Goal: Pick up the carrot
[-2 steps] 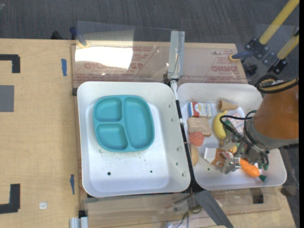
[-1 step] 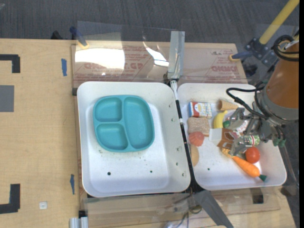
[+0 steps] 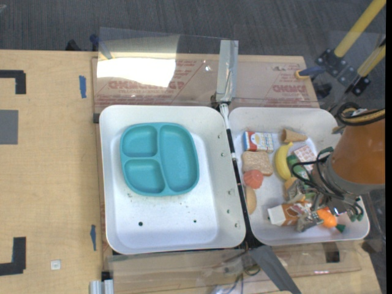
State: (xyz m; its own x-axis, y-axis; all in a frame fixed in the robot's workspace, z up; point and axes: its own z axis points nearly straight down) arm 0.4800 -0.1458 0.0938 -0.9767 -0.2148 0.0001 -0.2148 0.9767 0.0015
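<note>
The carrot (image 3: 328, 219) is a small orange piece with a green end, lying near the front right corner of the right bin (image 3: 269, 116). My gripper (image 3: 310, 206) hangs low over the clutter just left of the carrot, under the arm's orange band (image 3: 367, 155). Cables and the wrist hide the gripper's tips, and I cannot tell whether it touches the carrot.
The right bin also holds a banana (image 3: 282, 162), a small carton (image 3: 258, 141), a bread slice (image 3: 256, 162), a red round fruit (image 3: 253, 179), a white block (image 3: 277, 214) and several wrappers. A teal divided plate (image 3: 160, 158) lies in the left bin (image 3: 159, 225).
</note>
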